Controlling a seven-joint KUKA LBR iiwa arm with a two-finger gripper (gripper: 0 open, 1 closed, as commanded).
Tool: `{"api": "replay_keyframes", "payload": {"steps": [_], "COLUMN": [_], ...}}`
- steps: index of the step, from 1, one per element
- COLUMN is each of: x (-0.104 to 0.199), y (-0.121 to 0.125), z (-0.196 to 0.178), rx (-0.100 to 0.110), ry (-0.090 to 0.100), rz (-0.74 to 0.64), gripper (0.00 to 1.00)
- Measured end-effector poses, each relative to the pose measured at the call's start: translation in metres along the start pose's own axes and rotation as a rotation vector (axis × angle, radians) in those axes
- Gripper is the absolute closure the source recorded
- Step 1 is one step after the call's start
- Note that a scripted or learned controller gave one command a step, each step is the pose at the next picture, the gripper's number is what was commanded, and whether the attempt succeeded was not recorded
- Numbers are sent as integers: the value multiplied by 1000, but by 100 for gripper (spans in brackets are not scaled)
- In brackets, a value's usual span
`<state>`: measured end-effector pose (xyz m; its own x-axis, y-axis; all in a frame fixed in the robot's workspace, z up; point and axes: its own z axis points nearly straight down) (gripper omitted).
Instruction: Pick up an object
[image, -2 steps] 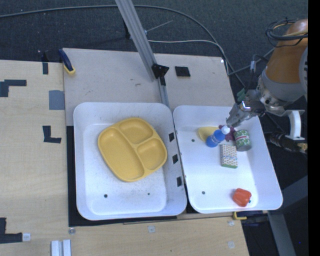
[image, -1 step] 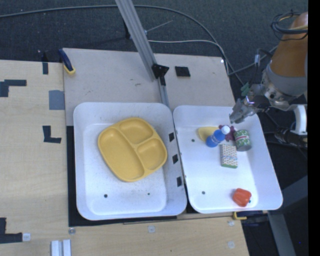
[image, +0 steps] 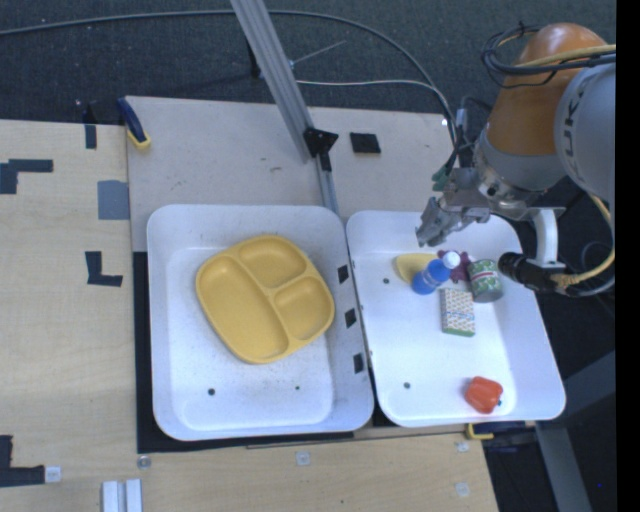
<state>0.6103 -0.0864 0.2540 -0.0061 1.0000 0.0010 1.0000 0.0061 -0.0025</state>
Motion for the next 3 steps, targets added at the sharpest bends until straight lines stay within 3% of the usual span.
{"api": "replay_keyframes", "payload": {"steps": [2,3], "x": [97,150], "y": [14,33], "z": [13,32], "rx": [0,-1], "ry": [0,-1], "rz": [0,0], "gripper": [100,100]}}
